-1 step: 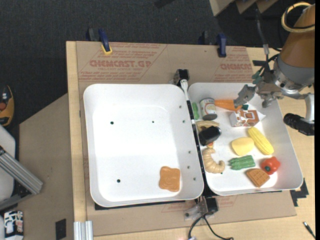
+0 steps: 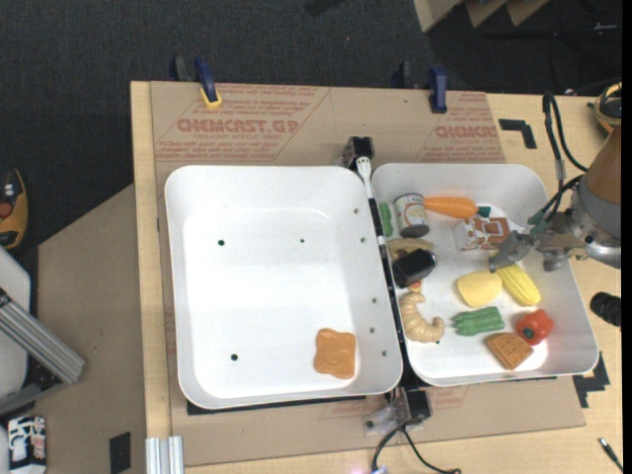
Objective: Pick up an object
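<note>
Nearest the camera, an orange lump (image 2: pixel 336 353) is lying alone in the near right corner of the left bin (image 2: pixel 247 284). Across the divide, in the right bin (image 2: pixel 449 361), a brown waffle piece (image 2: pixel 509 350) is sitting close to the near rim, with a red tomato (image 2: pixel 534 326) touching its far corner. A little farther in, a green pepper (image 2: pixel 477 319) is lying flat, and a pale croissant (image 2: pixel 423 320) is curling against the bin's left wall. Behind the pepper, a yellow lemon (image 2: pixel 479 287) and a yellow corn cob (image 2: pixel 519 284) are resting side by side, just touching.

My pincer (image 2: pixel 521 252) is hanging over the right bin, just beyond the corn, and my arm is reaching in from the right. I cannot tell whether the pincer is apart or together, and I am seeing nothing held in it. A small brown-and-white carton (image 2: pixel 486 231) is lying just to its far left, and a black object (image 2: pixel 413 264) is lying by the left wall.

Farther still, a can (image 2: pixel 410 210) is standing beside an orange carrot (image 2: pixel 449 206). Beyond both bins, two blue clamps (image 2: pixel 208 85) are gripping the board's far edge.
</note>
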### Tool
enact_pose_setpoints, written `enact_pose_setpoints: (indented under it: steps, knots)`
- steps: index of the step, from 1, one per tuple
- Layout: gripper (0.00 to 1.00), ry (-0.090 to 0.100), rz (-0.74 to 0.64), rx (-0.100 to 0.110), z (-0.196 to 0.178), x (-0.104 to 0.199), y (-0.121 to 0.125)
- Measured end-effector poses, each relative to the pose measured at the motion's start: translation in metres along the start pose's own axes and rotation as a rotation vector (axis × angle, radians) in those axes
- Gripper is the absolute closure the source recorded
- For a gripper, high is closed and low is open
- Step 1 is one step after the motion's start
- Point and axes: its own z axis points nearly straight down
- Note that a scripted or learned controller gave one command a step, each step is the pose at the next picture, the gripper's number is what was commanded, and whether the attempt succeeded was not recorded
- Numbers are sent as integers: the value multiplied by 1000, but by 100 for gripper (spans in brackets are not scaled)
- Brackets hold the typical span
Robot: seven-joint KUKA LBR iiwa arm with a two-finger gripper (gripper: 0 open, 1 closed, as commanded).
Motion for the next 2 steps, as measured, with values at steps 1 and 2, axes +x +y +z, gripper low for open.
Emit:
enact_pose_setpoints:
  steps: [1, 2]
  knots:
    - [0, -8, -9, -33, 59, 53, 89]
    - [0, 1, -15, -21, -65, 127, 50]
